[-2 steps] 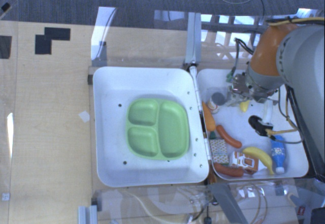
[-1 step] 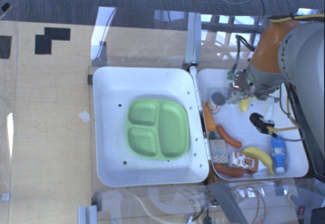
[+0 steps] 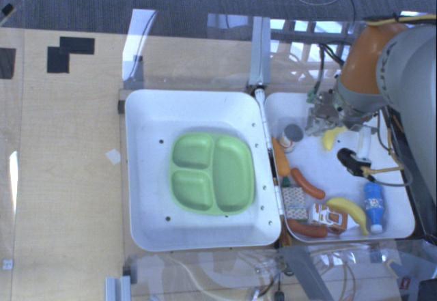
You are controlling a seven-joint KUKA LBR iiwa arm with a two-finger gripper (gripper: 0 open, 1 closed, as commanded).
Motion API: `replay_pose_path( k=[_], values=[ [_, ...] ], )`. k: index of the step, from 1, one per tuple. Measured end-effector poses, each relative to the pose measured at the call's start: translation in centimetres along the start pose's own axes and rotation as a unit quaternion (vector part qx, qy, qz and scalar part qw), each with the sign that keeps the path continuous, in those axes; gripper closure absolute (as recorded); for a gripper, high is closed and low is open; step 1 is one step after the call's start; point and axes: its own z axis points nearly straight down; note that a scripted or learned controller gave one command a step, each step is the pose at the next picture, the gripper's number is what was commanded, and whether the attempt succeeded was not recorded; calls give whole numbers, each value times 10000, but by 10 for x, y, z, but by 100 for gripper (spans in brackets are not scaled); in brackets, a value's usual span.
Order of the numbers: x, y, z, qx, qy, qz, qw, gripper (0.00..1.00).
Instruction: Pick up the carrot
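**Carrot waiting against the divider wall**

While the tool [image 3: 326,121] is hovering over the upper part of the right bin [image 3: 410,224], whether it is released or clenched cannot be told from this angle. The carrot [image 3: 280,161], a slim orange toy, is lying lengthwise against the bin's left wall, just beside a small grey-capped jar [image 3: 291,134] and a red sausage [image 3: 308,183]. It is likely behaving as light, rigid, smooth plastic, so it may be slipping under pressure. Pinching across its thicker middle is looking wisest, though the wall is crowding one side. A green divided plate [image 3: 212,171] is sitting in the left bin [image 3: 147,156].
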Motion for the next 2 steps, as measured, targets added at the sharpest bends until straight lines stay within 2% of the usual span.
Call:
replay_pose_path(
  k=[1, 2],
  values=[
    [17, -34, 22, 38, -33, 802, 9968, 100],
    [-13, -34, 22, 40, -23, 1195, 9928, 100]
  ],
)
